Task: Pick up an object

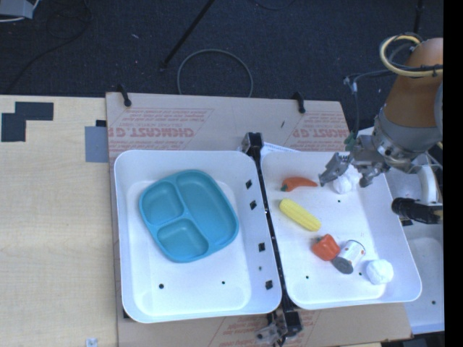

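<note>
In the right bin (394, 226) my gripper (349, 173) hangs at the far edge, open, its two dark fingers spread apart. A small white lump (342, 184) sits just under and between the fingers; I cannot tell if they touch it. An orange carrot-like toy (300, 183) lies just left of the gripper. A yellow corn cob (299, 215) lies in the middle of the bin. Nearer the front are an orange-red pepper piece (325, 248), a small white and grey can (349, 255) on its side, and a white ball (377, 271).
The left bin (137, 280) holds a blue divided plate (188, 214). A black divider (264, 223) with clips runs between the two bins. The bins rest on a cardboard sheet (181, 125) on the bench.
</note>
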Controlling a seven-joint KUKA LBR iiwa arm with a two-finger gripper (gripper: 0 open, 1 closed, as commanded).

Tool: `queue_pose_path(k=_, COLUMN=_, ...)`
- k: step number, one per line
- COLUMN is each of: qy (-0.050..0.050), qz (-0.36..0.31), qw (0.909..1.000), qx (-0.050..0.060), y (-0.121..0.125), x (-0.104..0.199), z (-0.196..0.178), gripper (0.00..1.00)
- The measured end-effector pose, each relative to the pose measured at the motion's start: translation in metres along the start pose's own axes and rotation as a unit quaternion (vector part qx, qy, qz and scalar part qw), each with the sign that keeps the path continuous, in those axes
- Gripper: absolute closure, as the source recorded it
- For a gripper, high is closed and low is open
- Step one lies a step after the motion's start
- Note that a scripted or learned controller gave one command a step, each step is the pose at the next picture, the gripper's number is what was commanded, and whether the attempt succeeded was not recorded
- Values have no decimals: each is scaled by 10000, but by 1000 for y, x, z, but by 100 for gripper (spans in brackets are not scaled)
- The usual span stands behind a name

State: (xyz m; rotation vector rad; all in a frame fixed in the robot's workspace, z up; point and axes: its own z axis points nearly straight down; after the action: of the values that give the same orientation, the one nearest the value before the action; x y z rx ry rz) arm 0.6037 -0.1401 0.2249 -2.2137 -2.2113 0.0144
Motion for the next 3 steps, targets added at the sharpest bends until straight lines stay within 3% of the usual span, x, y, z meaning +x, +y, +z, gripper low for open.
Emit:
queue_pose_path(k=1, qy=-8, qz=-8, qw=10000, qx=-63, y=2, x=0, z=-8, gripper=0)
queue_pose_path(k=3, qy=-5, qz=-10, qw=10000, qx=-37, y=11, x=9, z=113, gripper=0)
